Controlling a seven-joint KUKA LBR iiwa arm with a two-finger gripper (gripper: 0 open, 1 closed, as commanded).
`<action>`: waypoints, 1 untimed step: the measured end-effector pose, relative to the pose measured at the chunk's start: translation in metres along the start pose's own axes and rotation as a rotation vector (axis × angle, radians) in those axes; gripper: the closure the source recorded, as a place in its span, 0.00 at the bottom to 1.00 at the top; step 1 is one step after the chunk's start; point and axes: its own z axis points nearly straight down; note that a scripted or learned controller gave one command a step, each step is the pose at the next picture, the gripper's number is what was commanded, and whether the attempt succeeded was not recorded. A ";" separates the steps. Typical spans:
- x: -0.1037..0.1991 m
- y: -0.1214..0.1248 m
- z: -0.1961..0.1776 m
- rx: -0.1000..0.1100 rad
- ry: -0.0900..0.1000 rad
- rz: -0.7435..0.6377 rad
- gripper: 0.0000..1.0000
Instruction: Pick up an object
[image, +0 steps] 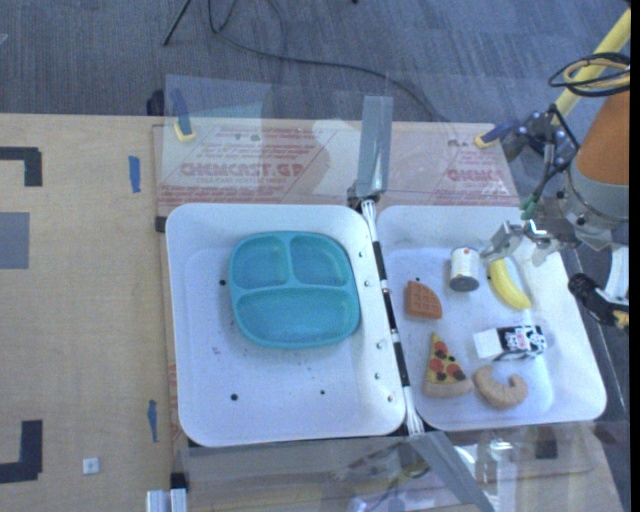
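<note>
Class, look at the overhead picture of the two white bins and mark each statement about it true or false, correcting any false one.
1. The teal divided plate lies in the left bin. True.
2. The banana lies on the teal plate. False: it lies in the right bin.
3. The pizza slice lies in the right bin. True.
4. The waffle piece sits on the wooden bench. False: it is in the right bin.
5. The hand is over the right bin, near the banana. True.

Two white bins (200, 400), one teal divided plate (294, 290), one banana (508, 283), one waffle (423, 300), one pizza slice (443, 366), one croissant (500, 387), one small can (463, 269), one black-and-white carton (510, 342).
</note>
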 end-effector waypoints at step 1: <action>-0.009 0.027 0.101 -0.004 -0.001 0.092 0.00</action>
